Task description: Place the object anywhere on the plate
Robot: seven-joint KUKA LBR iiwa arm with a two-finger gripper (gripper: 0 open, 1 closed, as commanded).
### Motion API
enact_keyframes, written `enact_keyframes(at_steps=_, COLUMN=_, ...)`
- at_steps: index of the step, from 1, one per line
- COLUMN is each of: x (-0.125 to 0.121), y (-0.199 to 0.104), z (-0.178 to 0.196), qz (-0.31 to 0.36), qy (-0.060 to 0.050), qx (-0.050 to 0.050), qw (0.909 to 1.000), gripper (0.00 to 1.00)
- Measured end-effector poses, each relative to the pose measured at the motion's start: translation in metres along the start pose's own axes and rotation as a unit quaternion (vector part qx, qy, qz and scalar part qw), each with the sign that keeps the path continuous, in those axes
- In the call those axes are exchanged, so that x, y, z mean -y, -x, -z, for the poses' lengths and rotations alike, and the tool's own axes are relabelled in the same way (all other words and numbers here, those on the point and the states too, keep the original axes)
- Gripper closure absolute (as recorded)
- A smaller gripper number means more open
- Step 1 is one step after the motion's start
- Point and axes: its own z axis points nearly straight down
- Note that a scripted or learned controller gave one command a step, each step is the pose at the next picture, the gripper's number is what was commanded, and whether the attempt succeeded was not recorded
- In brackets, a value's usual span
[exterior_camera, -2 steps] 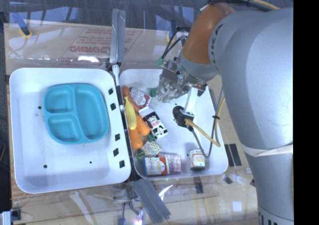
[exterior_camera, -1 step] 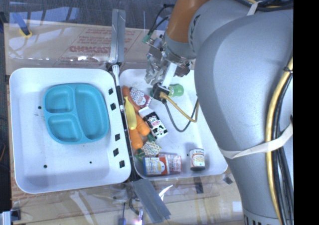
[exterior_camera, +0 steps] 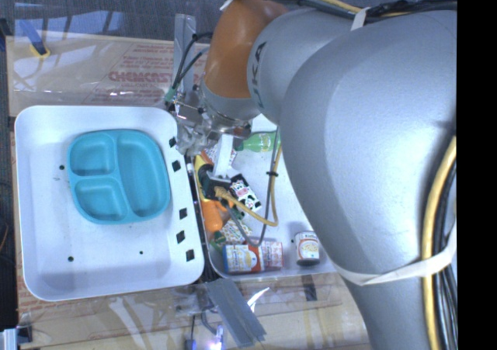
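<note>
Camera view, end effector point(exterior_camera: 203, 156) above cluttered bin point(exterior_camera: 268, 269)

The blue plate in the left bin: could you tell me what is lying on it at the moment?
Nothing is lying on the blue plate; all three of its compartments show bare. The gripper hangs over the right bin, above the clutter there, and the arm covers much of that bin.

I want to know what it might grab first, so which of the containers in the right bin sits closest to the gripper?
The green bottle, lying just right of the gripper at the bin's far end. The small jar and the labelled bottle lie at the near end.
</note>
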Motion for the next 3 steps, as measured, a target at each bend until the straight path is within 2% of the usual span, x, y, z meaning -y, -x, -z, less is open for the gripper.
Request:
enact_keyframes(at_steps=1, x=0.024, y=0.036, z=0.005, qz=0.031, qy=0.000, qx=0.000, qw=0.9995, gripper=1.00)
enact_keyframes(at_steps=2, x=0.091, y=-0.029, z=0.011, qz=0.087, qy=0.000, qx=0.000, qw=0.9962, gripper=1.00)
enact_keyframes(at_steps=3, x=0.131, y=-0.001, z=0.003, qz=0.205, qy=0.000, qx=0.000, qw=0.9787, gripper=1.00)
